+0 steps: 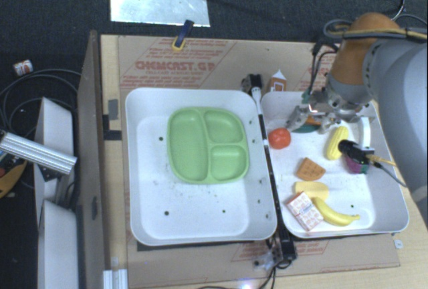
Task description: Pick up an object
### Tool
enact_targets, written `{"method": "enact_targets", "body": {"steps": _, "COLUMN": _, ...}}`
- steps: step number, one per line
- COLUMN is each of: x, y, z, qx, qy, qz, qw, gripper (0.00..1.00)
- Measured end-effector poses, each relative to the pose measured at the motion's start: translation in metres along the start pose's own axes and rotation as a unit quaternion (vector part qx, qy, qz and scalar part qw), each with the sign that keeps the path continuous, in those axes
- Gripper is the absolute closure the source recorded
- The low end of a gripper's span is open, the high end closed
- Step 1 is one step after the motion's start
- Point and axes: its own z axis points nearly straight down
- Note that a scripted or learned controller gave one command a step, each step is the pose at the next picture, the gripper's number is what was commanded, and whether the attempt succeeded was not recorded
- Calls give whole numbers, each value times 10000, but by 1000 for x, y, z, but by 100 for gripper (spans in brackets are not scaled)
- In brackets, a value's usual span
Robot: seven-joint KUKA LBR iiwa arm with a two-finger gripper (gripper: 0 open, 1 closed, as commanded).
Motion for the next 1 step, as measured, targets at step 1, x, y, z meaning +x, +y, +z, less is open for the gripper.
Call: {"method": "enact_targets", "body": {"steps": 1, "x": -31, "y": 3, "z": -1, "qx": -108, "qy": -30, "qz": -10, "qw": 9999, "gripper": 0}}
